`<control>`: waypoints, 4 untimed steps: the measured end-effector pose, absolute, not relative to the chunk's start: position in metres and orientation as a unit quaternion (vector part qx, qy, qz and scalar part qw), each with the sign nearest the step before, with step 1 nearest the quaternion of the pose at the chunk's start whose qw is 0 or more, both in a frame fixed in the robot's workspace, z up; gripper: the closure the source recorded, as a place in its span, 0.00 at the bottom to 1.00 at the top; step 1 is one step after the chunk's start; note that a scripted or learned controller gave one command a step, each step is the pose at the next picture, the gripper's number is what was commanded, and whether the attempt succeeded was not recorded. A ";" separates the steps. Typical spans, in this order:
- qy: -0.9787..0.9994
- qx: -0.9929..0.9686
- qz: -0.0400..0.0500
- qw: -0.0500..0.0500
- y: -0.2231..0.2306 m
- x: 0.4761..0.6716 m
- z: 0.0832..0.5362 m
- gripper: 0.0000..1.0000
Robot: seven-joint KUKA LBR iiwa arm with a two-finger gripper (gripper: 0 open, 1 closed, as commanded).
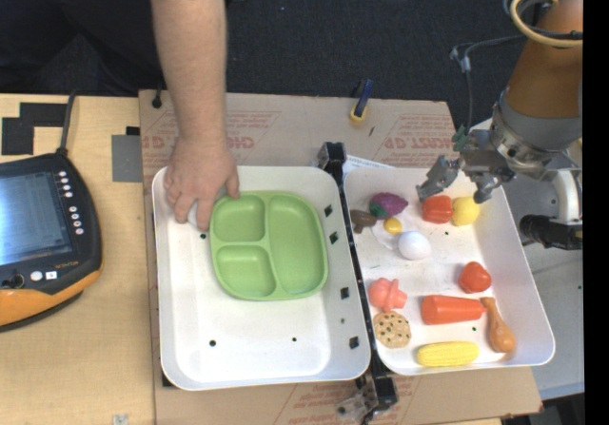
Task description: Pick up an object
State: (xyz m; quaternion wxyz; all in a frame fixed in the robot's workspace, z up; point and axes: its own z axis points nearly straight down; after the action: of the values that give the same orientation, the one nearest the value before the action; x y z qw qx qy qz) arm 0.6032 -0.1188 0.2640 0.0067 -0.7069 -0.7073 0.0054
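Toy foods, right bin (533, 318).
Tomato (437, 209) & lemon (465, 212) at 12 o'clock; egg (413, 245) ctr; carrot (451, 309), corn (447, 354), cookie (391, 329) toward 6 o'clock; drumstick (499, 326) at 4.

A green divided plate (268, 247) sits in the white left bin (190, 318); the right bin (533, 318) holds a red tomato (437, 209), a yellow lemon (465, 212) and an orange carrot (452, 309).

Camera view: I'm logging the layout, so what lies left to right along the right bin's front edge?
Cookie → corn cob → chicken drumstick.
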 end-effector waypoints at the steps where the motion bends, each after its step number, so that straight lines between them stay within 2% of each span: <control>1: -0.708 -0.706 0.002 0.002 -0.119 0.605 0.271 0.00; 2: -0.708 -0.706 0.003 0.004 -0.122 0.609 0.222 0.00; 3: -0.708 -0.706 0.003 0.005 -0.119 0.602 0.174 0.00; 4: -0.708 -0.706 0.000 -0.002 -0.121 0.613 0.117 0.00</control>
State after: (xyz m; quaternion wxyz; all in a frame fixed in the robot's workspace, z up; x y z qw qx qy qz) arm 0.6126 -0.1214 0.1168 -0.0025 -0.7064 -0.7078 0.0005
